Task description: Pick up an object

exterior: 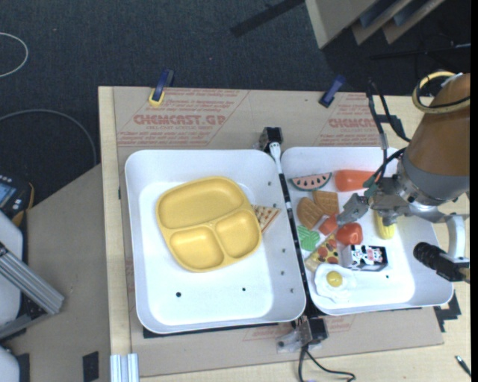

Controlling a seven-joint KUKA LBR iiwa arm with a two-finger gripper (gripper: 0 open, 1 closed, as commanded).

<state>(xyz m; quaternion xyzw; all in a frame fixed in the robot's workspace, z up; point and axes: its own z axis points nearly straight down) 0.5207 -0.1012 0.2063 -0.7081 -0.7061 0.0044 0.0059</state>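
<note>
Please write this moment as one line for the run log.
arm: over right bin | gripper: above toy food pile, near red piece | grasp: cannot tell | left bin: yellow divided plate

Floor: we see dark carpet (149,37) around the bench on the far and left sides
Bench top: we see a brown board (224,119) printed with red lettering
Clamps: we count two blue clamps (160,86) on its far edge
Far right: pale furniture (358,19)
</note>
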